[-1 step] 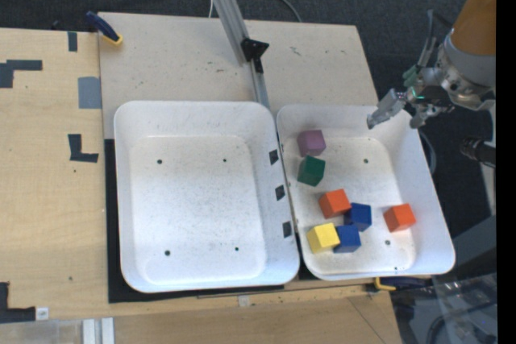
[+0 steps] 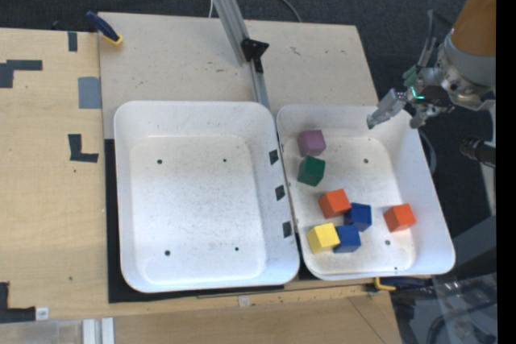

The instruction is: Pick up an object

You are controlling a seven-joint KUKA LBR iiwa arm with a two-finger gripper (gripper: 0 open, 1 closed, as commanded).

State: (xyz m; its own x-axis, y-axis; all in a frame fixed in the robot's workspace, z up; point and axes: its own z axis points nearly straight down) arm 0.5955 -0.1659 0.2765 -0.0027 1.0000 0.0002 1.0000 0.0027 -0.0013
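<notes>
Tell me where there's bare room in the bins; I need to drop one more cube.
The left bin floor is bare from wall to wall. In the right bin, bare floor lies right of the purple cube. It is crowded around the yellow cube and orange cube.

The arm [image 2: 476, 28] reaches in from the right, its orange band above the grey wrist. The claw [image 2: 397, 110] points left and downward, its two fingers spread apart, holding nothing.

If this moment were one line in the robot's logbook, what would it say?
gripper: above right bin's far right corner, holding nothing | seven blocks in bin, untouched | pick: not yet done
</notes>
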